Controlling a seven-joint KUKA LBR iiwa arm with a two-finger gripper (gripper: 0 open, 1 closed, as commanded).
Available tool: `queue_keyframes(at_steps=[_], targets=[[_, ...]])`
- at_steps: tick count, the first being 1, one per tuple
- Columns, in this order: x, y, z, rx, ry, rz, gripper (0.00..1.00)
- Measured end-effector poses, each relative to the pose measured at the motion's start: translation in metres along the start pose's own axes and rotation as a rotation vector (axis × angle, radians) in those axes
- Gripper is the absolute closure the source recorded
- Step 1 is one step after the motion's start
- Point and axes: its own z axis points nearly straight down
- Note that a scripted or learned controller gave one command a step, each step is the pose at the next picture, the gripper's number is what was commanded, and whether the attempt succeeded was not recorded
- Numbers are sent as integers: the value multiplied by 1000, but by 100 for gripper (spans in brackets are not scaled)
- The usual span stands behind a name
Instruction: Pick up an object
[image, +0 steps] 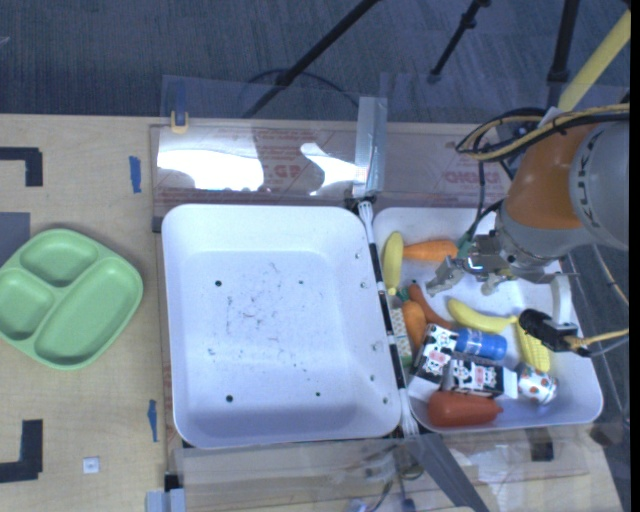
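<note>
Gripper (472, 268), fingers apart and empty, is poised at the right bin's (590, 385) twelve o'clock above a banana (481, 318); nothing is yet lifted.

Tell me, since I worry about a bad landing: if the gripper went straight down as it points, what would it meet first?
Probably the banana lying just below the gripper in the right bin, though depth is hard to judge from above.

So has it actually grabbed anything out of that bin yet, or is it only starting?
Nothing looks picked up yet. The gripper sits low over the right bin, above the banana and next to the carrot; nothing shows between its fingers. The toys lie in the bin. Grasping and lifting one remains.
</note>
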Motion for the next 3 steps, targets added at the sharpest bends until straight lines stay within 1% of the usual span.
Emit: queue_keyframes(at_steps=[1, 2, 3], targets=[[-16, -26, 27, -11, -1, -42, 0], [-14, -34, 19, -2, 0, -109, 0], [-16, -34, 13, 0, 1, -106, 100]])
